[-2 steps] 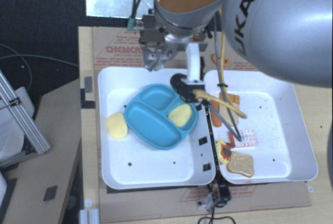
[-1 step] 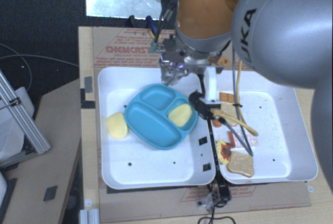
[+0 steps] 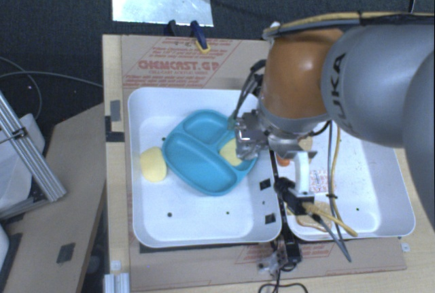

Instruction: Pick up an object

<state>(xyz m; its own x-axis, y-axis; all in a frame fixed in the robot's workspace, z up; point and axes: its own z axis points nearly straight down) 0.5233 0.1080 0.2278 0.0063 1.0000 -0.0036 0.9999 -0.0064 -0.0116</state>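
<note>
The gripper (image 3: 246, 142) hangs low over the right rim of the blue divided plate (image 3: 202, 152) in the left bin (image 3: 146, 217), just above a pale yellow object (image 3: 230, 152) lying in the plate's right-hand compartment; how it is set I cannot tell, as the wrist hides it. A second yellow piece (image 3: 153, 164) lies on the bin floor against the plate's left edge. The risk, as I judge it, is striking the plate rim and tipping or dragging the plate instead of closing on the yellow object.
</note>
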